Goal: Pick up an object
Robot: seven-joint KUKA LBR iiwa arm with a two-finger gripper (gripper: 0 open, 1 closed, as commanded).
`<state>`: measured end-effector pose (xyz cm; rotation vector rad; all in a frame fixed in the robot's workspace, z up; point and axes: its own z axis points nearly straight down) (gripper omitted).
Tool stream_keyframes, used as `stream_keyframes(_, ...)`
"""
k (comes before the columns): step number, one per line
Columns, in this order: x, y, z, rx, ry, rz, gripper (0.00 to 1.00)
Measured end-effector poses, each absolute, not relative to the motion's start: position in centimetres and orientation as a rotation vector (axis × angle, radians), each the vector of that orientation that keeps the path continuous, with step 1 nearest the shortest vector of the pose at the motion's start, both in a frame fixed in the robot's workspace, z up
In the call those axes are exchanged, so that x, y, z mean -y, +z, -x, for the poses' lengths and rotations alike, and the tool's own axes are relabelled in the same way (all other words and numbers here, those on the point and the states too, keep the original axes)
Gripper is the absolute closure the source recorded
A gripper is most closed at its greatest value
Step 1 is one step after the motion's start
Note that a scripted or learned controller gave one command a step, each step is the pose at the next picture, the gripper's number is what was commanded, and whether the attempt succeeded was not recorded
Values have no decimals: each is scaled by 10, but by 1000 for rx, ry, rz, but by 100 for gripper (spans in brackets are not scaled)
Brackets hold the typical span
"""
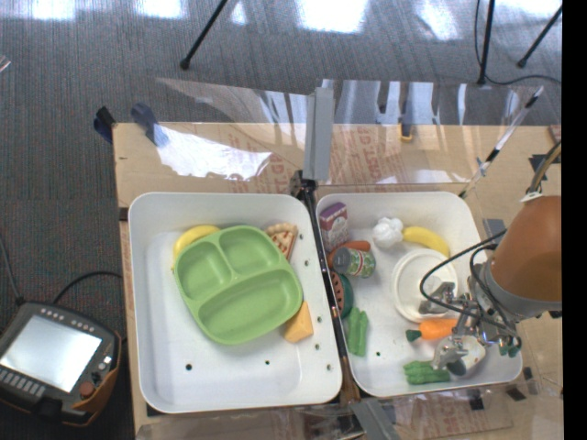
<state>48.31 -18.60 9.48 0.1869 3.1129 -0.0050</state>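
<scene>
2 white bins (151, 246) | 1 green tray (238, 284) | 1 banana (426, 238) | 1 carrot (437, 329)

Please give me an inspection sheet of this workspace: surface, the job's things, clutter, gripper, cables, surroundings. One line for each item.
Surface: wooden bench bearing a left bin and a right bin, side by side.
Job's things: right bin holds a banana, white bowl, carrot, small can, purple carton and green toys.
Clutter: left bin holds a green divided plate lying over a yellow piece and an orange wedge.
Gripper: gripper low over the right bin's near right corner; finger state unclear.
Cables: black loops at the wrist.
Surroundings: handheld pendant on carpet; tripod legs.
</scene>
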Motion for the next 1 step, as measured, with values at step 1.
stream_keyframes(1, 178, 95, -483, -3114, -8, -185, 0)
